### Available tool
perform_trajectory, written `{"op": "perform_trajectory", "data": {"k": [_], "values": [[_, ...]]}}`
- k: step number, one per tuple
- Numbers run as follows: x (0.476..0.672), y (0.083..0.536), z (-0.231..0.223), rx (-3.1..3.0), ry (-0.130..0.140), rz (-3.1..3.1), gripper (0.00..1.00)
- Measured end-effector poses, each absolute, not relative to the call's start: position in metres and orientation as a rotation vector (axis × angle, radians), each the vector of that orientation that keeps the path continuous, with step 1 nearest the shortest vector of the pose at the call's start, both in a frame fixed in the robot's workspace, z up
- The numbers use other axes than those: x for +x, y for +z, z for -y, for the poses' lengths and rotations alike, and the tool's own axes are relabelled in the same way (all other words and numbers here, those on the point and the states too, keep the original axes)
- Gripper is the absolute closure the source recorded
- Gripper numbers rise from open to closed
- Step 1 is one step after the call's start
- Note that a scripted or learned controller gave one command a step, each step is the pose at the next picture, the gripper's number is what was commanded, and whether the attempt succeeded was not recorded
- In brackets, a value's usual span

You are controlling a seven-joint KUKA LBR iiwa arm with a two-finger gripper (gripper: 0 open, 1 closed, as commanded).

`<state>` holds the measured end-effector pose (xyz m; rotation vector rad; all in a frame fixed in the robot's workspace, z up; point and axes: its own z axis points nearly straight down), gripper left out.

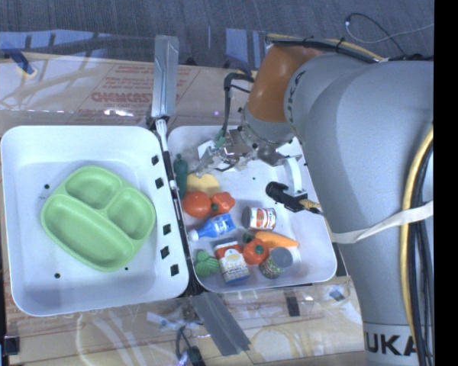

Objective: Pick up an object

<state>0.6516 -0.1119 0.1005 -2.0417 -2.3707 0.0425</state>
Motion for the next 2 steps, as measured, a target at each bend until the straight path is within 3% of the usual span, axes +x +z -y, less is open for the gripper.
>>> {"op": "perform_trajectory", "data": {"k": [1, 2], "values": [[0.651, 0.113, 0.118, -2.04, 0.06, 2.371, 1.0], [0.657, 0.221, 0.046, -2.271, 0.003, 2.169, 1.0]]}}
